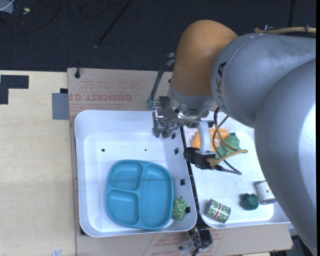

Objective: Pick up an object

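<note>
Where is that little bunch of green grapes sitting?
The green grapes lie in the left bin, at its lower right corner, tucked right beside the blue divided plate and close to the wall between the two bins.
</note>
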Tool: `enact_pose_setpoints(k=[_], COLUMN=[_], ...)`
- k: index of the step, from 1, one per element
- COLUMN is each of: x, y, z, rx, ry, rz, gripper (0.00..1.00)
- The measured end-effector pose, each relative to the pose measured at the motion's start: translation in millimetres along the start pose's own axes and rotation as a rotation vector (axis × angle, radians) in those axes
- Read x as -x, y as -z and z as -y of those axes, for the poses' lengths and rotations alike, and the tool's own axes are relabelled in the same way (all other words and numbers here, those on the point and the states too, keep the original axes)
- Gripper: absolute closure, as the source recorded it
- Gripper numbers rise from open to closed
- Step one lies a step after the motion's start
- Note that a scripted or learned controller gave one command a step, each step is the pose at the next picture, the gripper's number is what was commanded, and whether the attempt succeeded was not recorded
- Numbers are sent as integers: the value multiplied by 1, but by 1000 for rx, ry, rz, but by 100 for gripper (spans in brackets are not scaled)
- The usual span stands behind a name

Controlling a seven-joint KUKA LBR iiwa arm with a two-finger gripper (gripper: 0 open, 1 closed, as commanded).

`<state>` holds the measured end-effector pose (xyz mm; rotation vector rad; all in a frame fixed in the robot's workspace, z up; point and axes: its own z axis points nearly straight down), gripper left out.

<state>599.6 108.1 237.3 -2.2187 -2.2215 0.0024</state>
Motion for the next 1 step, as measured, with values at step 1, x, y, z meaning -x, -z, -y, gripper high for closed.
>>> enact_pose_setpoints(k=[1], x=[-4], y=[-20], z=[2], rx=[-3], ry=[1], rz=[1], gripper=[100])
